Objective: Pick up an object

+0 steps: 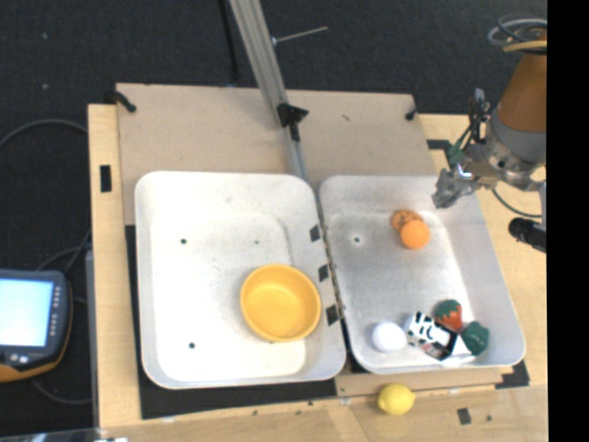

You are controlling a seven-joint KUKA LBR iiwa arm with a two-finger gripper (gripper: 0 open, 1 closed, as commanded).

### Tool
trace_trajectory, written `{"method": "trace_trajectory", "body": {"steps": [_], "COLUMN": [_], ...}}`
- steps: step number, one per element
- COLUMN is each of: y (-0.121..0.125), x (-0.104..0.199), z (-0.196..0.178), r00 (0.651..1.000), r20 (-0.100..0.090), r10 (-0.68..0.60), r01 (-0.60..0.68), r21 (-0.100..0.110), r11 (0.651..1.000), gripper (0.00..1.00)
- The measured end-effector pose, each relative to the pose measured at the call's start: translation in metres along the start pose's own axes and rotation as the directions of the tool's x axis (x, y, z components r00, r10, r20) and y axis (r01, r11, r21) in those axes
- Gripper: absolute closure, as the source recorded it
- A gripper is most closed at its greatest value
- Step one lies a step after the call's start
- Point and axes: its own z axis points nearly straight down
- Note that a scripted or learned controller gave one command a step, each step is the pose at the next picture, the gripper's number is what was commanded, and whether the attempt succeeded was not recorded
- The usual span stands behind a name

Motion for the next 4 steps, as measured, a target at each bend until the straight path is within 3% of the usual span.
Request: {"method": "trace_trajectory", "body": {"steps": [4], "y": [-0.024], "x": [0.212], "z": [-0.001], "r00": [1.000], "r20": [-0.003], "r10": [-0.003], "r01": [0.003], "r21": [0.004], "r11": [1.000], "gripper": [1.00]}}
